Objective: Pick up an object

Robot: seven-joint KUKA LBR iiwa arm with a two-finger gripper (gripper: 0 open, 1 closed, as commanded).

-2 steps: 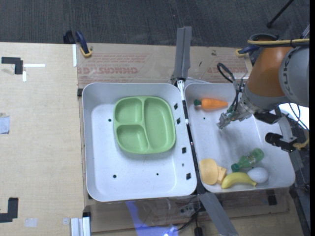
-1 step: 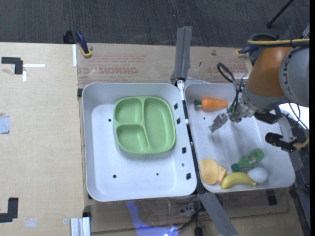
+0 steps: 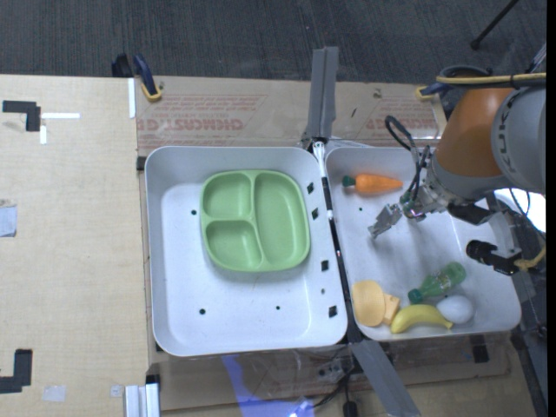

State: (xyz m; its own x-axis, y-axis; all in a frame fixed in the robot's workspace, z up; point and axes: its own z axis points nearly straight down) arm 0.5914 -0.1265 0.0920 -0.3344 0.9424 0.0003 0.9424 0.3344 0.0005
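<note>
Carrot (image 3: 377,182) lies horizontally, tip pointing right.

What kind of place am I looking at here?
Probably a robotics lab: a robot arm reaches over two white bins on a bench, one holding toy food like a carrot and banana.

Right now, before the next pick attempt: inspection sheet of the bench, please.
Surface: two white bins side by side, left bin, right bin, on a cardboard-covered bench.
Job's things: carrot at the right bin's far end; green bottle, banana, white egg-like object and yellow piece clustered at its near end.
Clutter: green divided plate in the left bin.
Grippers: gripper over the right bin's middle, nothing between its fingers.
Cables: black cable looping by the wrist.
Surroundings: blue clamp on the bench's far edge.
</note>
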